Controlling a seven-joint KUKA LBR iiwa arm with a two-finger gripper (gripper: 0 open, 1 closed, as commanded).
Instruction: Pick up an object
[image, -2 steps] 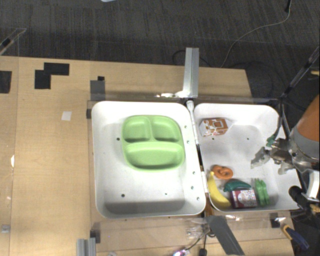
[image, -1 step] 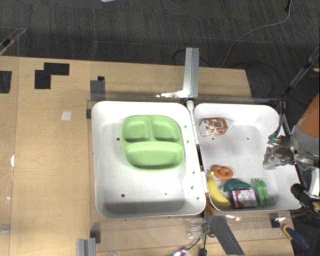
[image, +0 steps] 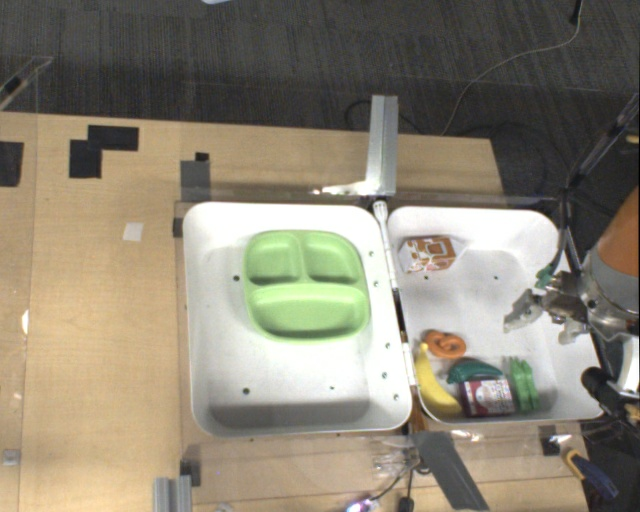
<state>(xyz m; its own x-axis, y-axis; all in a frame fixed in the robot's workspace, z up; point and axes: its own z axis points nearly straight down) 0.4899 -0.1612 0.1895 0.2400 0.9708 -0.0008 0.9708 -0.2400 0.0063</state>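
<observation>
Nearest the camera, at the front edge of the right bin: a yellow banana, curved and smooth, lying at the bin's front-left corner against the divider. Just right of it a dark red can-like container with a teal top, on its side, touching the banana. Right of that a green ribbed item, upright-ish, touching the container. Just behind the banana's top end, an orange round toy with a dark mark.

Left bin: shallow white plastic, rounded corners, glossy. In it a light-green divided tray, matte plastic, two small compartments at the back and one wide one at the front, sitting centre-back of the bin.

Right bin, back-left: small white packet with brown print, flat, crinkled, well apart from the front cluster.

Arm enters from the right; orange band at the edge, grey wrist below it, reaching leftward low over the right side of the right bin. Gripper metallic, fingers spread apart, nothing between them — released. It sits well right of the packet and behind the green ribbed item, touching neither.

Bench is light wood.
</observation>
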